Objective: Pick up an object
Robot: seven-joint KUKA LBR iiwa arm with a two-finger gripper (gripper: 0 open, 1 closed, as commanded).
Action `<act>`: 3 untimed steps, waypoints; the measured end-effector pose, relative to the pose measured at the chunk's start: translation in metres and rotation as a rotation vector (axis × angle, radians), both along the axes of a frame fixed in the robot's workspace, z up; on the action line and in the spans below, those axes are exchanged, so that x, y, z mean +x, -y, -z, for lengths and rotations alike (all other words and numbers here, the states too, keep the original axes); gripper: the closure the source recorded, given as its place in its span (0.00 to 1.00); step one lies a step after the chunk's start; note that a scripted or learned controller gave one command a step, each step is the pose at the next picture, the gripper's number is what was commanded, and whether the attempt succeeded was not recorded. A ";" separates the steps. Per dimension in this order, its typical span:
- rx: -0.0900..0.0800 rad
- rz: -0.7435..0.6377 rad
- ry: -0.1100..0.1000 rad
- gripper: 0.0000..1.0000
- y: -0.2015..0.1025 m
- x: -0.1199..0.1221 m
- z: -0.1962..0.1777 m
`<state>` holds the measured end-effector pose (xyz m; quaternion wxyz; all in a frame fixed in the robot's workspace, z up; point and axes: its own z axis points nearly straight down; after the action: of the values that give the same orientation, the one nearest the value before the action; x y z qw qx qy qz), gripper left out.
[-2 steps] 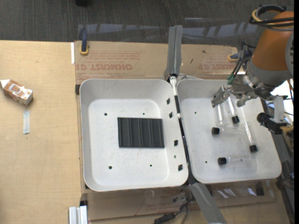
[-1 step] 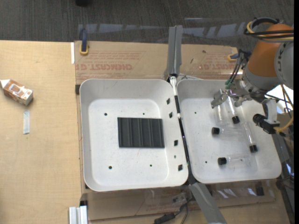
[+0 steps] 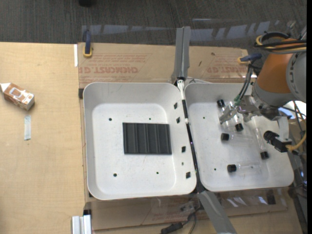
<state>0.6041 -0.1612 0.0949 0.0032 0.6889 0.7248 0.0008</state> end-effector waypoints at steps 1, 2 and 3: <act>0.002 0.003 0.000 1.00 0.000 0.000 -0.010; 0.002 0.016 -0.008 1.00 -0.078 -0.005 -0.136; 0.002 0.016 -0.008 0.00 -0.078 -0.005 -0.136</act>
<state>0.5991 -0.0831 0.2313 -0.0003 0.6945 0.7195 -0.0011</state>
